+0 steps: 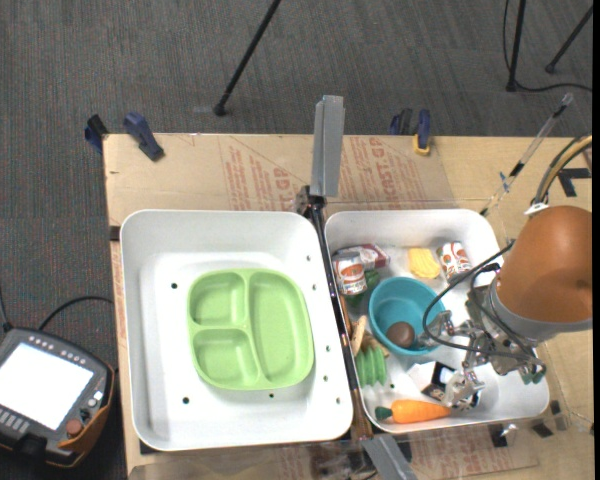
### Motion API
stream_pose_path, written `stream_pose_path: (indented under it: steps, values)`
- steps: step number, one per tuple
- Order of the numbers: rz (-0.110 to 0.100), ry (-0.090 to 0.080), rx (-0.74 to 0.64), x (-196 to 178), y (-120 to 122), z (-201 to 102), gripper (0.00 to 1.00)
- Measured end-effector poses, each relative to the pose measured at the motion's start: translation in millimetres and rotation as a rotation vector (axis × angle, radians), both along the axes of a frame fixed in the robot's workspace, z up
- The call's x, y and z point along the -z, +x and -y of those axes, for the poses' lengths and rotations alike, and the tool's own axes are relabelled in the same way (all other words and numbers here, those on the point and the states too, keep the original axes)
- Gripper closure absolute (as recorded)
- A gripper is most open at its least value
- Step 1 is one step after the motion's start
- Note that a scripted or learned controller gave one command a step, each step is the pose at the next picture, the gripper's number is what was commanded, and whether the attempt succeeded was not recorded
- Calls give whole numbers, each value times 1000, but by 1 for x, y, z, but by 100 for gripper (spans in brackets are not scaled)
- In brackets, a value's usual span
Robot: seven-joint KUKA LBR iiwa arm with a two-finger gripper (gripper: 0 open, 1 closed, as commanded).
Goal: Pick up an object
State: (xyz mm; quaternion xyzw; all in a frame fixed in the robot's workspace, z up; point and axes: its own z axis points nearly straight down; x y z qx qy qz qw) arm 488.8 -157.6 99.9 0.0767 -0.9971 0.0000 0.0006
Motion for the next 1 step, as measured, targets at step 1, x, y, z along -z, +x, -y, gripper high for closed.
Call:
stream_pose_path:
  steps: [1]
  values:
    - [4, -1, -186, 10, 100, -19, 0]
